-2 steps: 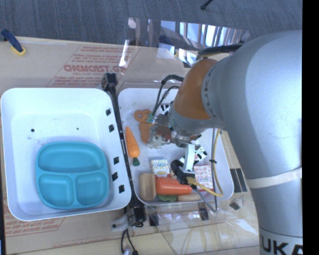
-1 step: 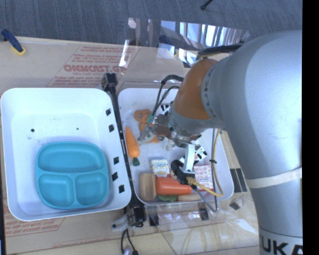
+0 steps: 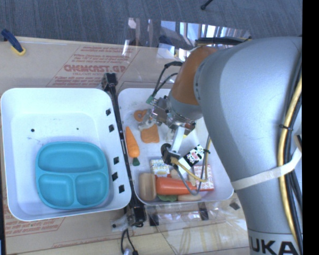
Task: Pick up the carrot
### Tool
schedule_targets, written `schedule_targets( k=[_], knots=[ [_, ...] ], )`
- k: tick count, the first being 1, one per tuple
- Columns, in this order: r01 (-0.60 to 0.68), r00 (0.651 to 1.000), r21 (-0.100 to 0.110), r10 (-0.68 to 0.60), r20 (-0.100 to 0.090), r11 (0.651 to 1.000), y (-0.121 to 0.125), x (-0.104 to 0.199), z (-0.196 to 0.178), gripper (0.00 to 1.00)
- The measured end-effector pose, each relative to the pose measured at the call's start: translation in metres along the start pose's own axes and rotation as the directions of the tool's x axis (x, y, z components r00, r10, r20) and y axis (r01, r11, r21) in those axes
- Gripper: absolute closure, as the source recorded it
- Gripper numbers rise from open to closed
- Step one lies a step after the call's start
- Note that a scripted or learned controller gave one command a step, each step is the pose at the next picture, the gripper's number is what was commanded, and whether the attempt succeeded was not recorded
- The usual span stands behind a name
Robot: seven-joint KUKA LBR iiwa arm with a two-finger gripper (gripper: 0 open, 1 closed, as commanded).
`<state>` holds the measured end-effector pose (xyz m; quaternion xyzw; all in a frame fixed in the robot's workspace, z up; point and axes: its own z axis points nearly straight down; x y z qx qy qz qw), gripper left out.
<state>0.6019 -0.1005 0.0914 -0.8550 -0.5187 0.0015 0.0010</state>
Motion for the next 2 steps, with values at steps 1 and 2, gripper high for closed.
schedule_targets(
  k=[1, 2],
  knots=[
    [-0.024, 1.0, -0.003, 0.024, -0.005, 1.0, -0.097, 0.027, -0.103, 0.0],
    [-0.152, 0.988, 0.003, 0.152, 0.003, 0.988, -0.04, -0.01, -0.06, 0.0]
  ],
)
